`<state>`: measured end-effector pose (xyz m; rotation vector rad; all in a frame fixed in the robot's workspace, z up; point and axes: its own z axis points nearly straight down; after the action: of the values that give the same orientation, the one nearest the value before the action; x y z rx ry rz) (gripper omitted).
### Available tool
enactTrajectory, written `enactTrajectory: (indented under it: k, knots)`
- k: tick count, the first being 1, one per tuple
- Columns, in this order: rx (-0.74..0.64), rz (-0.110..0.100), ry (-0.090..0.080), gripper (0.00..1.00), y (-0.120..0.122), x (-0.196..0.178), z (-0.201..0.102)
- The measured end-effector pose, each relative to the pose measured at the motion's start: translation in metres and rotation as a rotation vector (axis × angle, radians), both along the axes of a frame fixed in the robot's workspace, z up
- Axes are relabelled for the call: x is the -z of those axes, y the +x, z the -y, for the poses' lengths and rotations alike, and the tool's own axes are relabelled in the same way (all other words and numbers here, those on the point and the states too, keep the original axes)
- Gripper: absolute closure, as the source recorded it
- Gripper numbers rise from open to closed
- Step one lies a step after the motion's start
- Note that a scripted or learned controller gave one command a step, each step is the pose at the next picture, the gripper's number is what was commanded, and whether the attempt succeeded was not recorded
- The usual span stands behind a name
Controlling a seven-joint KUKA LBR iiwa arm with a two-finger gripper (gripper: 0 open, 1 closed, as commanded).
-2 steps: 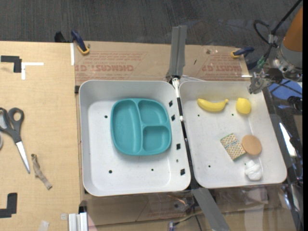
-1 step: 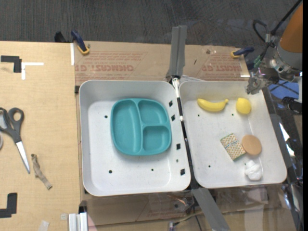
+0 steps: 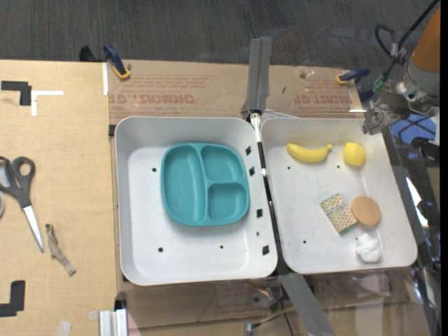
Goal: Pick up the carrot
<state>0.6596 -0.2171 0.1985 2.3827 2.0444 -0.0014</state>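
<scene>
Remote view of the work cell, all positions given against the right bin [image 3: 399, 187]. The pincer [image 3: 373, 118] hangs over that bin's far right corner, at its rim, and I cannot tell from here whether it is wide, narrow or holding anything. Above it the grey arm [image 3: 409, 89] leads off past the bin's far right side, its orange band [image 3: 428, 44] at the view's edge. Inside the right bin, along its far wall, I see a lemon [image 3: 354, 154] nearest the pincer and a banana [image 3: 309, 152] further toward the bin's left wall. Toward the bin's near right corner lie a round tan disc [image 3: 367, 211], a patterned block [image 3: 337, 213] touching its left side, and a small white lump [image 3: 368, 248] just nearer the near wall. I cannot tell which of these things, if any, is the carrot. Touching the right bin's left wall is the left bin [image 3: 133, 208], which holds a teal divided plate [image 3: 206, 185]. Well to the left of the right bin, beyond the left bin, scissors [image 3: 21, 196] lie on the counter [image 3: 56, 138].
</scene>
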Motion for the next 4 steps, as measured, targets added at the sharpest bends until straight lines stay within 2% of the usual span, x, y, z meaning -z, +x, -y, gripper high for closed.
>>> enactTrajectory:
  k: [1,2,3,4]
  knots:
    - [0.067,-0.002,0.001,1.00,0.000,0.021,-0.024]
    - [0.285,-0.001,0.000,1.00,0.000,0.006,-0.004]
    - [0.378,0.000,0.000,1.00,0.000,-0.089,-0.005]
    - [0.421,-0.003,0.000,1.00,-0.006,-0.070,-0.017]
